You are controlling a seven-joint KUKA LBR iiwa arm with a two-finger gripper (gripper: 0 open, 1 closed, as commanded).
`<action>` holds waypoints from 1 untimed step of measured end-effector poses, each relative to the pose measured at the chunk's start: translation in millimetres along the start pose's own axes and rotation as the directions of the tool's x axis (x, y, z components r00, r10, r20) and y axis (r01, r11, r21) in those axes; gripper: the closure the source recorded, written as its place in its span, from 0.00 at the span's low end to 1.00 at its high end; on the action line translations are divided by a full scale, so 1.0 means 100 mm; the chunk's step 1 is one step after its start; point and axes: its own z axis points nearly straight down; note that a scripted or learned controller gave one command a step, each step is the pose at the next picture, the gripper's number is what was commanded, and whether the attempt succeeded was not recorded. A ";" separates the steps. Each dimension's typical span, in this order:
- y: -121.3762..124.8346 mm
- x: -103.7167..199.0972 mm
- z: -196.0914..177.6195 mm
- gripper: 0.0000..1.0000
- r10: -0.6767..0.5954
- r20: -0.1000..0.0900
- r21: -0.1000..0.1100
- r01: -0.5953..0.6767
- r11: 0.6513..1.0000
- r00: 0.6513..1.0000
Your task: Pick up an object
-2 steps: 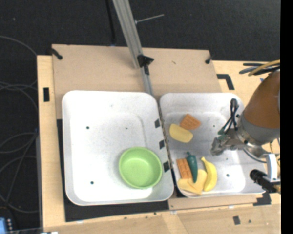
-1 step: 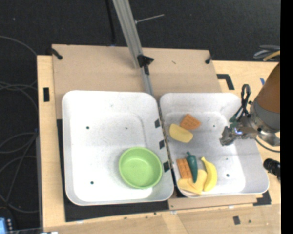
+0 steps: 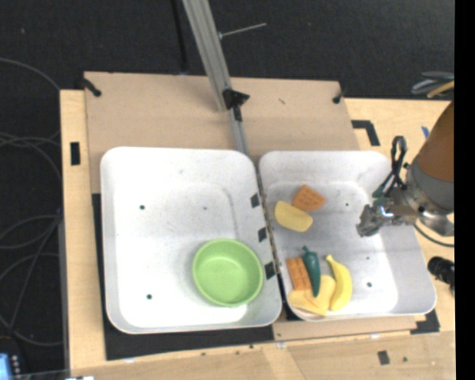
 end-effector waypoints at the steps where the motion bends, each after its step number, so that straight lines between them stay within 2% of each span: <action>1: 0.20 0.48 -0.12 1.00 -0.004 -0.001 0.000 0.004 1.000 1.000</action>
